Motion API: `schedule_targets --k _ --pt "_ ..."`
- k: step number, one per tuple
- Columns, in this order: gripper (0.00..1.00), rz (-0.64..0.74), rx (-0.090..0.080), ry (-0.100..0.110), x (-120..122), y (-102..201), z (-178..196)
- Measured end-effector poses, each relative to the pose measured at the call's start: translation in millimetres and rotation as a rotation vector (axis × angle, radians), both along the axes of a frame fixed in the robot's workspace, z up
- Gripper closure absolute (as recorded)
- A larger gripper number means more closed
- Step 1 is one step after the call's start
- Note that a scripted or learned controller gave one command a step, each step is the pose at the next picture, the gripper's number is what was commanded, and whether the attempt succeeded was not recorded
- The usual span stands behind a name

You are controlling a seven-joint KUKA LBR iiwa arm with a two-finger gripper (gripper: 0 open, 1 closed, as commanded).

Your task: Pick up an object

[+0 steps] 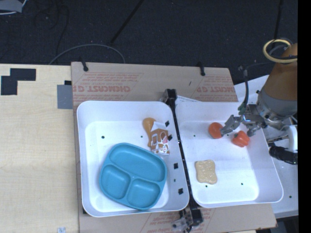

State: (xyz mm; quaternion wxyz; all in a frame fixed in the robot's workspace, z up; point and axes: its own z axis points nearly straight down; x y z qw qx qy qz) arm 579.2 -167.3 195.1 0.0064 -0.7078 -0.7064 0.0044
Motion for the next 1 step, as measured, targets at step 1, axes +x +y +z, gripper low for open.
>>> schedule_targets --k 1 --pt "0.0 0.002 -0.003 -0.014 3.1 -0.1 7.8"
